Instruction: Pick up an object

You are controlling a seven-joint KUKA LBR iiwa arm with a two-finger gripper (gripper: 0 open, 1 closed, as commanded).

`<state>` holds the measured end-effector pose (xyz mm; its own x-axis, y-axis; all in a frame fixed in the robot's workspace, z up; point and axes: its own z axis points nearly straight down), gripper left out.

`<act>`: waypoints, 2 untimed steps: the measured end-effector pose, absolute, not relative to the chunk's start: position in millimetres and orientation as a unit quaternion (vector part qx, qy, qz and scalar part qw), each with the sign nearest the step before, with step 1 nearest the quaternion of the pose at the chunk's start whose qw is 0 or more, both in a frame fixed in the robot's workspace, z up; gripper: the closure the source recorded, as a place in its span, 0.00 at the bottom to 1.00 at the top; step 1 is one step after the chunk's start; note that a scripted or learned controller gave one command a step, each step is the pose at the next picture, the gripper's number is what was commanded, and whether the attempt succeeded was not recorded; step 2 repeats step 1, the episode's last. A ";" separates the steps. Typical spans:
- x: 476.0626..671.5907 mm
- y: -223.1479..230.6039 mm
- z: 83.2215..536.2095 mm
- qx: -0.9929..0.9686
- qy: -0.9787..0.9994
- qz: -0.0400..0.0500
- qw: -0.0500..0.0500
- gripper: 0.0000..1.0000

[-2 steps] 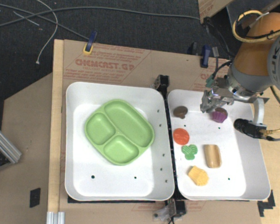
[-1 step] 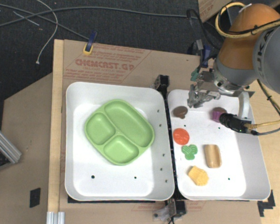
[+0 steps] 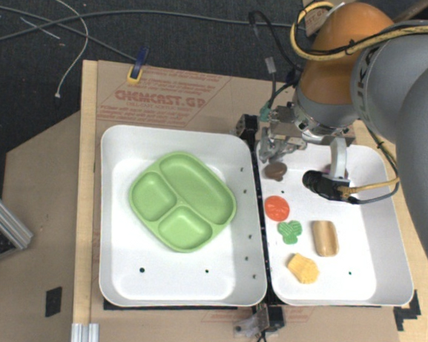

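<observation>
Camera view: gripper [image 3: 274, 148] at the right bin's [image 3: 364, 280] far-left corner.
Cannot tell whether it is spread or closed. A small brown piece [image 3: 275, 170] lies just beside its tip. Nearer the camera are a red disc [image 3: 276, 208], green sprig [image 3: 290, 231], tan roll [image 3: 325, 238] and yellow chunk [image 3: 303, 268]. The left bin [image 3: 126, 159] holds a green plate [image 3: 183, 201].

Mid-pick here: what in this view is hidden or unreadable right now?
1. Camera view: brown piece, top edge covered by the gripper; contact between them unclear.
2. Camera view: right bin, far right corner hidden by the arm.
3. Camera view: green item, too small to identify.
</observation>
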<state>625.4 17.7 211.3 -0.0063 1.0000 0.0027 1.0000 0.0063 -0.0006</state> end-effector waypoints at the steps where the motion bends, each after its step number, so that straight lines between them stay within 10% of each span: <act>1: 628.9 78.1 229.2 -0.705 -0.710 -0.002 0.000 1.00; 2: 628.9 78.1 229.2 -0.705 -0.710 -0.002 0.000 1.00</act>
